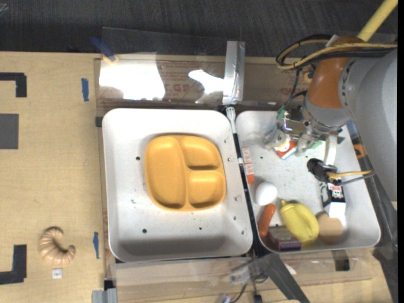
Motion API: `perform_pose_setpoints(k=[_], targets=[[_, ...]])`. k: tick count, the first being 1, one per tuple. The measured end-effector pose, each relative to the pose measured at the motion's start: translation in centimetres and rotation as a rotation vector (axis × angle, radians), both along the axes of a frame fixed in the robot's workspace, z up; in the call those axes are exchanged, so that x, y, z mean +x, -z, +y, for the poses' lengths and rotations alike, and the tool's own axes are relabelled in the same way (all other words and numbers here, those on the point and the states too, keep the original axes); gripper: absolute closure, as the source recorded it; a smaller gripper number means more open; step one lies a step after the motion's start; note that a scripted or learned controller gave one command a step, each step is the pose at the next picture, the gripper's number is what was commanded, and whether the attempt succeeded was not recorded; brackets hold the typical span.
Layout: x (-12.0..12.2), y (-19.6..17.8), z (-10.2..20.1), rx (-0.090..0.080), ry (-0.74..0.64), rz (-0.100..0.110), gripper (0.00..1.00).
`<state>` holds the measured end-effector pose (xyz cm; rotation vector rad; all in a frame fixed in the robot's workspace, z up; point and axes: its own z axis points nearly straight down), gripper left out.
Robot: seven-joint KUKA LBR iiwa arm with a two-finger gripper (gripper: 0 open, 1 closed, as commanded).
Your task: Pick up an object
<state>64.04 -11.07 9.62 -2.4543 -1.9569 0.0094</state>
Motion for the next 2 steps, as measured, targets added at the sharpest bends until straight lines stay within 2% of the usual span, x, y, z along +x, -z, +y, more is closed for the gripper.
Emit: perform_pose_setpoints(k=[1,2], targets=[[-0.7,0.4,-2.3,0.002,-0.116,-0.005,1.0],[1.3,-9.3,5.4,0.003,-0.183,-0.016,1.0]])
